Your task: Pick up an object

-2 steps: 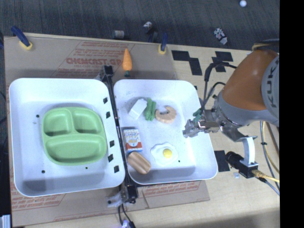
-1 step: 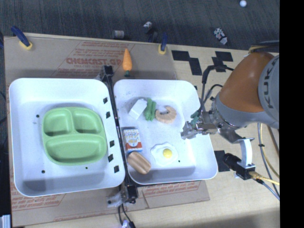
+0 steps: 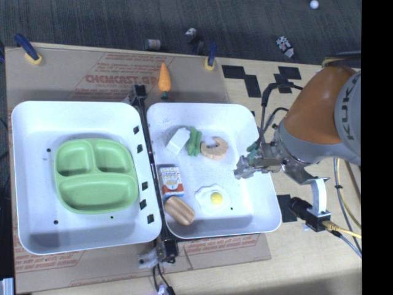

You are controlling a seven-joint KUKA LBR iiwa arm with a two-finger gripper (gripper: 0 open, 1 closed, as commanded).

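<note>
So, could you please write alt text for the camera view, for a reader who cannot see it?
A grey and orange arm reaches in from the right, its gripper over the right bin, which holds a fried egg, bread roll, small carton, doughnut piece, green vegetable and white block. The left bin holds a green tray; a carrot lies outside.

You can read red "CHEMCAST" on the cardboard sheet [image 3: 116, 78] behind the left bin [image 3: 24, 165], and "KU" on the arm [image 3: 353, 112].

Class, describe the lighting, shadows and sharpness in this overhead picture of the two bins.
Camera view: even, soft light; faint shadows inside the left bin around the green tray; white bin surfaces look washed out; the gripper and small toys in the right bin look slightly soft.
</note>
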